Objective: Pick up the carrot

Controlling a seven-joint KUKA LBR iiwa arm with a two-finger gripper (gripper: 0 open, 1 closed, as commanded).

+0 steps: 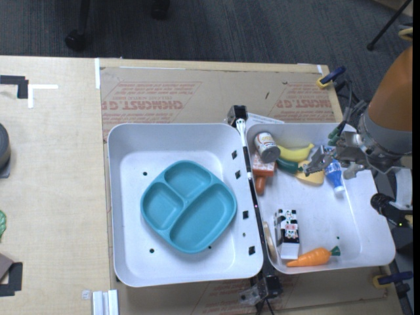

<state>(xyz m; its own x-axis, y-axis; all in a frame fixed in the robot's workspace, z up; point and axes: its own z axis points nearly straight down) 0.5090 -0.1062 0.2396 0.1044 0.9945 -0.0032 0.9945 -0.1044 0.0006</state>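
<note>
The carrot (310,257), orange with a small green top, lies on its side near the front wall of the right bin (367,241). My gripper (319,160) hangs over the back of that bin, above a banana (296,153) and a pale yellow piece (314,177). It is well apart from the carrot, which lies far nearer the bin's front. Nothing is seen held by the gripper.
A blue divided plate (189,205) fills the left bin (131,254). In the right bin are a can (266,146), an orange bottle (262,174), a blue-and-white tube (335,176) and a black-and-white box (287,228) just left of the carrot.
</note>
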